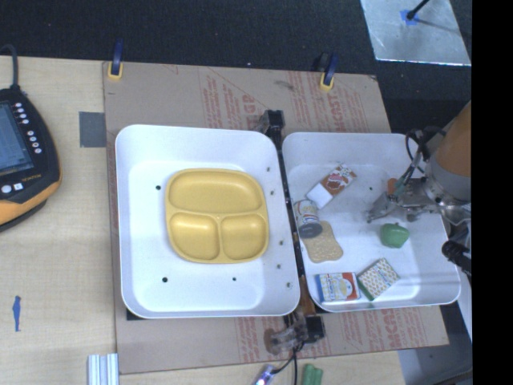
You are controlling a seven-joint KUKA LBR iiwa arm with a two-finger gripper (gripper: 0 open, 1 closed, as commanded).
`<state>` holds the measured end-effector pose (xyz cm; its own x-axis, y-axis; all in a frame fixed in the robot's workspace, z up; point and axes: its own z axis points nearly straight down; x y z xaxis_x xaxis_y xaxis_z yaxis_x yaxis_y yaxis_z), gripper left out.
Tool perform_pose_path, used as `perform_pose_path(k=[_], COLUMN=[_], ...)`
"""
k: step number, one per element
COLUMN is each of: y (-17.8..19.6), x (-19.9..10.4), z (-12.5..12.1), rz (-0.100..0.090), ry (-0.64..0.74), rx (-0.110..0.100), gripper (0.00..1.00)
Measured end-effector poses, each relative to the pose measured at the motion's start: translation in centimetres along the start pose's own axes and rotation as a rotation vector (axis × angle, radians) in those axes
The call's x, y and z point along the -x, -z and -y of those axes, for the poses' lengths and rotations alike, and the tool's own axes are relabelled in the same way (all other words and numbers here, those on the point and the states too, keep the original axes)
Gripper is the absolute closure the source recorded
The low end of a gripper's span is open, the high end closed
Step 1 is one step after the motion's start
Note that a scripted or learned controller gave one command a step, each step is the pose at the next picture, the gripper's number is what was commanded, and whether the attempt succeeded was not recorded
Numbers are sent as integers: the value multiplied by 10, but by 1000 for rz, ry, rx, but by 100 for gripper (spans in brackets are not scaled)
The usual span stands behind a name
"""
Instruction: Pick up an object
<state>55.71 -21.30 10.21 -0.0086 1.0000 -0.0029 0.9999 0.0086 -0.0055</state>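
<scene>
- Two shallow white bins lay side by side on the bench. The left bin (pixel 136 215) held a yellow divided tray (pixel 216 213); the right bin (pixel 361 147) held a scatter of small objects.
- The arm (pixel 453 155) entered from the right, its gripper (pixel 383 212) low over the right bin's right half. The picture did not settle whether the tool was released or clenched, and nothing could be seen grasped in it.
- The likeliest object of the task, a green rounded piece (pixel 393 234), lay on the bin floor just below and beside the gripper tip. A small orange item (pixel 393 186) sat near the gripper's upper side.
- Other candidates lay well apart from the tool: a red-and-white packet (pixel 340 178), a white block (pixel 318 196), a small can (pixel 306 212) touching a tan oval pad (pixel 323 245), a printed box (pixel 336 286) and a patterned box (pixel 377 277).
- Risk, judged: the rounded green piece would probably roll or squirt aside if the tool closed off-centre.
- Risk, judged: a descent slightly off line could nudge the piece towards the bin wall instead of capturing it, leaving a closure on air.
- Risk, judged: the nearby orange item might be caught or knocked along with the target.
</scene>
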Motion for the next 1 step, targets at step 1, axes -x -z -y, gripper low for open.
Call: perform_pose_path(k=[1], y=[-10], x=[-2], z=[-76], rz=[-4], ry=[-5], rx=[4], gripper=[0])
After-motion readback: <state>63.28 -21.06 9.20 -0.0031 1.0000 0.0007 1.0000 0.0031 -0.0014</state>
